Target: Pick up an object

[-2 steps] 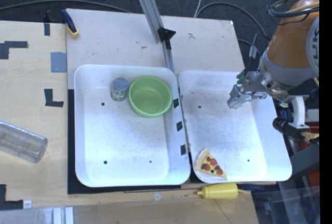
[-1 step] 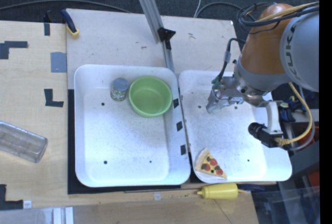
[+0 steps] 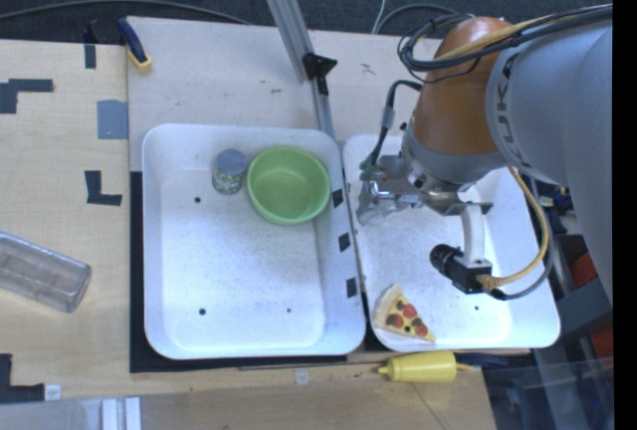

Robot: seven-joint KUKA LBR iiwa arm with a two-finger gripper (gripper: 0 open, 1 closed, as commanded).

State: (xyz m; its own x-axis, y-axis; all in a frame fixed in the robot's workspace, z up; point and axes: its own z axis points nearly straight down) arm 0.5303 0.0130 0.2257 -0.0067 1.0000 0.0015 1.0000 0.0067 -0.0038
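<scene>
My gripper [image 3: 376,202] hangs over the upper left part of the right bin [image 3: 518,319], close to the wall between the two bins. Nothing shows in it. A toy pizza slice [image 3: 403,315] lies flat in the right bin's near left corner, well below the gripper. In the left bin [image 3: 169,309] a green bowl [image 3: 288,184] stands upright at the far side, and a small grey-lidded jar [image 3: 229,171] stands just left of it. The grey arm with its orange band [image 3: 468,109] covers the far half of the right bin.
A yellow bottle [image 3: 418,367] lies on the bench just in front of the right bin. A clear plastic container [image 3: 40,274] lies left of the bins. A slanted metal pole [image 3: 284,5] crosses above the left bin's far right corner. Cables [image 3: 498,284] loop beside the wrist.
</scene>
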